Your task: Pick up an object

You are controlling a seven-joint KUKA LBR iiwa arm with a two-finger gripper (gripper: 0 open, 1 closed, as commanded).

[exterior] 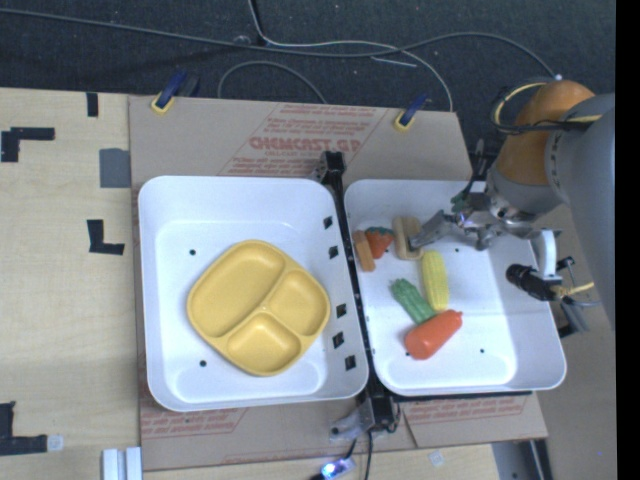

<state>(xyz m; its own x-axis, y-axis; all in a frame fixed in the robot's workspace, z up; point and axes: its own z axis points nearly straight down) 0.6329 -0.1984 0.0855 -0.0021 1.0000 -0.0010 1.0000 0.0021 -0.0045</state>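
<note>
Lowest in frame, the orange carrot (433, 334) lies untouched in the right bin (530, 363); the gripper (425, 234) hovers mid-right above, grip unreadable, nothing lifted yet.

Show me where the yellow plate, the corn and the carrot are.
yellow plate (259, 306), camera view, middle divider.
corn (435, 279), camera view, middle of the cob.
carrot (432, 334), camera view, orange body.
</note>
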